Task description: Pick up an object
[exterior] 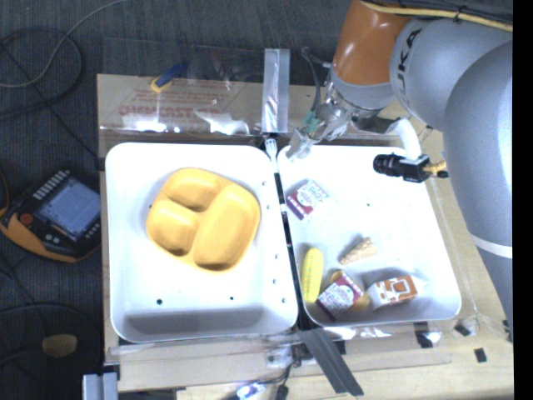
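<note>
The gripper (297, 147) hung over the far left corner of the right bin (387, 215), right above the rim where the two bins meet. Whether it was open or closed could not be told. Nothing showed in its grasp. The arm (466, 82) came in over the bin's far right corner and covered that side.

The middle and far part of the right bin's floor lay bare, leaving open room there. A packet (306, 198) lay nearest the gripper, close to the left wall. A corn cob (311, 273) lay along that same wall toward the near end. A small beige piece (356, 251) lay apart in the middle. Against the near wall a maroon carton (340, 295) and an orange carton (395, 290) crowded just beside each other, the maroon one near the cob's end.

In the left bin (133, 294) a big yellow lump (202, 217) took up the centre, with bare floor all round it.

A pendant (62, 215) lay off the bench to the left.
</note>
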Motion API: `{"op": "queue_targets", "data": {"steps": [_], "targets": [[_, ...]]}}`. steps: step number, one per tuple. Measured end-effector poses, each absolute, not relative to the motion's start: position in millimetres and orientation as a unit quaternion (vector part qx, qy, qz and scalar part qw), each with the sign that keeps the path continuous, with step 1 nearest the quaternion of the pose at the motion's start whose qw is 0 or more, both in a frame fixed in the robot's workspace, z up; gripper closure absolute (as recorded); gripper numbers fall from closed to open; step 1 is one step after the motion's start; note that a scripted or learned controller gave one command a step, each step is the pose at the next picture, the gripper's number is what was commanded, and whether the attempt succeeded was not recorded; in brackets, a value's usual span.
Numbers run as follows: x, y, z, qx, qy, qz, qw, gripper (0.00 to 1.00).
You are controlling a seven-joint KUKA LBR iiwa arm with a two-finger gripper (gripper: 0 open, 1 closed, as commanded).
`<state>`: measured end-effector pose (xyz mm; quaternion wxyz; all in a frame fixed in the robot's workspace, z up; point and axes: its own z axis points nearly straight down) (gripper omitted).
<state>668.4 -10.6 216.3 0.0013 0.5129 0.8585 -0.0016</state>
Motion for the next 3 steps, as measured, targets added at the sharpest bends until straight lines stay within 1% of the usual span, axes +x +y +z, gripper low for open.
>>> {"op": "queue_targets", "data": {"steps": [1,3], "targets": [[668.3,35,218,0.503,0.864,-0.0014,0.001,1.00],[669.1,35,236,0.503,0.864,-0.0024,0.003,1.00]]}}
